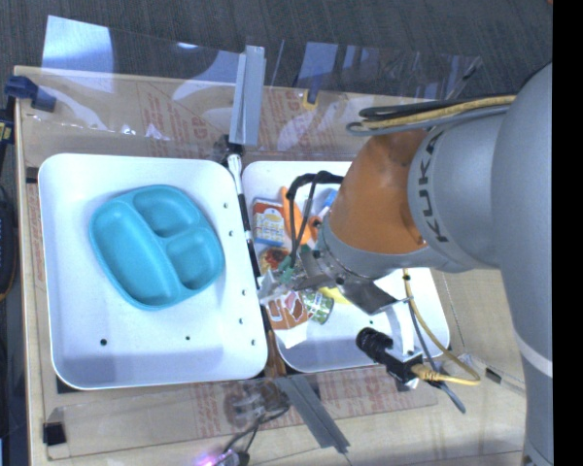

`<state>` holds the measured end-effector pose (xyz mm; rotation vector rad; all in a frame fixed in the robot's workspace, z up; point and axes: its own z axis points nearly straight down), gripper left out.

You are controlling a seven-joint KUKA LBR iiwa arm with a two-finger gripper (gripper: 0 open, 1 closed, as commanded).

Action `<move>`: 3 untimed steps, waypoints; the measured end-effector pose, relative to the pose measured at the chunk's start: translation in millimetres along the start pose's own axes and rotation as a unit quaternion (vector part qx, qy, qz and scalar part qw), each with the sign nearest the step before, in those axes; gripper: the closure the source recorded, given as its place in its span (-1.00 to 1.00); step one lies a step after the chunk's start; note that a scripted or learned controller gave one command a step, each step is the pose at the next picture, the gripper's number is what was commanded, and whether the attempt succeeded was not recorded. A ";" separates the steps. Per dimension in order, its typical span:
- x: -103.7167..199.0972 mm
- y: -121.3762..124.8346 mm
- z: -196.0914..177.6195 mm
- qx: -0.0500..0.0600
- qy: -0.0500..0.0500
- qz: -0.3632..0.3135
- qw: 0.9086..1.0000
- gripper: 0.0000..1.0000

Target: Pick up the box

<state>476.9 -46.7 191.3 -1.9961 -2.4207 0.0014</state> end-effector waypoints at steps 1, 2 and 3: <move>-10.7 62.8 -4.3 0.000 -0.001 -0.036 0.999 1.00; -7.8 119.4 -8.8 0.000 -0.001 -0.085 0.996 1.00; -66.5 72.3 -10.9 0.001 0.000 -0.097 0.995 1.00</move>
